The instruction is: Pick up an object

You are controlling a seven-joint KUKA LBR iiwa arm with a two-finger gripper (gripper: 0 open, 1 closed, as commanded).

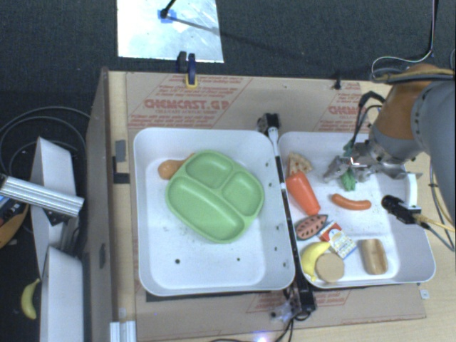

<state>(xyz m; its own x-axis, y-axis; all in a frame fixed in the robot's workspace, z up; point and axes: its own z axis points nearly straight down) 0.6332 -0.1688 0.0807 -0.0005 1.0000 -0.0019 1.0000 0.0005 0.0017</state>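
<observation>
My gripper (349,169) hangs low over the upper middle of the right bin (420,262). A small green object (348,182) sits right at its tip, touching or just under it; I cannot make out whether it is gripped. Just below lies a red-orange sausage (351,203). To the left are an orange carrot (303,193) and a pizza slice (299,164).
The right bin's front holds a brown seeded slice (311,226), a small packet (342,243), a yellow fruit (311,256), a tan disc (330,267) and a bread loaf (372,256). The left bin (153,262) holds a green divided plate (214,194) with an orange object (169,168) half under it.
</observation>
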